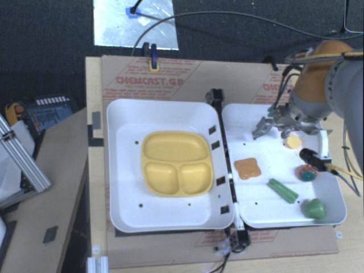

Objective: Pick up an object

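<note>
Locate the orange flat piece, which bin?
The orange flat piece lies in the right bin, on its left side near the divider, left of the green stick and below the pincer.

Even overhead light, moderately bright; white bins (pixel 170 220) near blown out, little surface detail. Strong glare on foil sheet (pixel 135 16) at top; soft, short shadows under items in the right bin. Overall slightly soft and grainy, arm (pixel 335 78) blurred at right edge.
</note>
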### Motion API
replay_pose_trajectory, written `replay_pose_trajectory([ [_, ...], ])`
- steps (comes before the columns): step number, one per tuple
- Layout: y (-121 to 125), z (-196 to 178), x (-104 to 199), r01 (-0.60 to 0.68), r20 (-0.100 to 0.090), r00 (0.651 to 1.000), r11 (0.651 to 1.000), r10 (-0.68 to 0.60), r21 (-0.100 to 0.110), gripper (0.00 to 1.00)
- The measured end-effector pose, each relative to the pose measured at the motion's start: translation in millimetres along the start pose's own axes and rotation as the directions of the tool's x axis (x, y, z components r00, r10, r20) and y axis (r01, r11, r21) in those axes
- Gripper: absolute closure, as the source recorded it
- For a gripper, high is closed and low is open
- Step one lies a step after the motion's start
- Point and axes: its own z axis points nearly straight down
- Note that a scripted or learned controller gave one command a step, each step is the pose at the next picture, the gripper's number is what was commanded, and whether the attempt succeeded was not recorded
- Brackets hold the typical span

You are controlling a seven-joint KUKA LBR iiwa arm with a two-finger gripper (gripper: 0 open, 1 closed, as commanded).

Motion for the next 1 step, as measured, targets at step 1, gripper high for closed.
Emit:
replay_pose_trajectory([
  [1,0.6,23.5,0.5,0.001,0.001,1.000,1.000,-0.001,-0.001,0.00],
])
